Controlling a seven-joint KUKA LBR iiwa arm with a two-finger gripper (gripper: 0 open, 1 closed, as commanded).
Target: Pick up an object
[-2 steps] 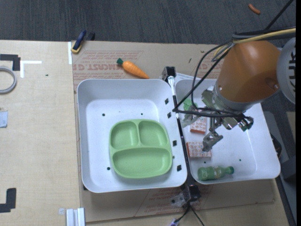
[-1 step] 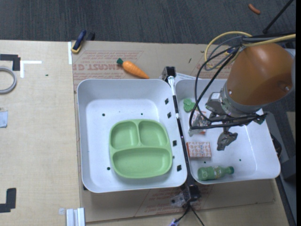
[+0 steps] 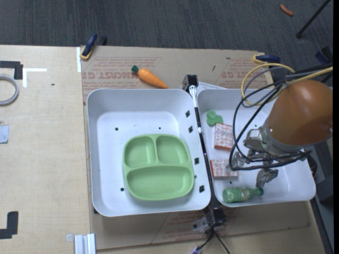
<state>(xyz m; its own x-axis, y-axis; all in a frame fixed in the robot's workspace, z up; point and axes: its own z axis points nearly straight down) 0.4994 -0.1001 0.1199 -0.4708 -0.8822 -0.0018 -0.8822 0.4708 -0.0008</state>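
Note:
In the right bin point(image 3: 296, 190) lie a green bottle point(image 3: 241, 194) near the front wall, a small red-and-white box point(image 3: 220, 168) left of the arm, a second printed box point(image 3: 223, 136) behind it, and a green leafy piece point(image 3: 214, 117) at the back. The arm's orange band point(image 3: 302, 112) hangs over the bin's middle. My gripper point(image 3: 253, 165) is low in the bin, just right of the red-and-white box and above the bottle. The wrist and cables mask its fingers.
The left bin point(image 3: 106, 115) holds a green divided plate point(image 3: 158, 166). A toy carrot point(image 3: 149, 76) lies on the cardboard behind the bins. Yellow and black cables point(image 3: 259, 83) loop over the right bin's back. A blue clamp point(image 3: 88, 46) sits at the cardboard's far left corner.

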